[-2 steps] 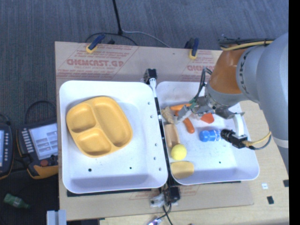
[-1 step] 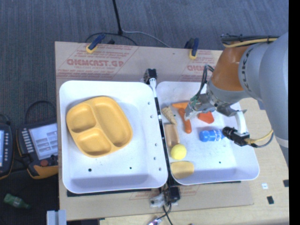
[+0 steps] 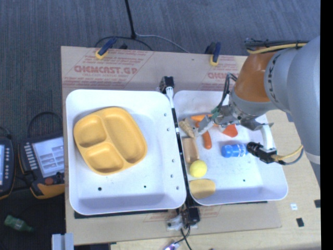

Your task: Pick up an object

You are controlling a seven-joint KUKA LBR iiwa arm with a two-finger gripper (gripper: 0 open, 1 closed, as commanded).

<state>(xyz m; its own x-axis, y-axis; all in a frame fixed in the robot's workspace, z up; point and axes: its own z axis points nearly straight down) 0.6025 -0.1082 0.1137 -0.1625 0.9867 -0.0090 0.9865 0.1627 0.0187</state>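
My gripper (image 3: pixel 208 123) hangs low over the back middle of the right bin (image 3: pixel 260 189), reaching in from the right under the orange-banded wrist. Just below it lies a small orange carrot-shaped piece (image 3: pixel 207 140). A red-orange chunk (image 3: pixel 230 131) sits to its right, and another orange bit (image 3: pixel 197 119) to its left. A blue object (image 3: pixel 232 150) lies in the bin's middle. Along the left wall lie a tan wooden stick (image 3: pixel 191 150), a yellow ball (image 3: pixel 197 168) and a tan bread-like lump (image 3: pixel 203 187).
The left bin (image 3: pixel 156 186) holds a yellow three-part tray (image 3: pixel 108 138). A black cable fitting (image 3: pixel 260 151) hangs off the arm over the right bin's right side. Clamps and a tablet lie outside the bins.
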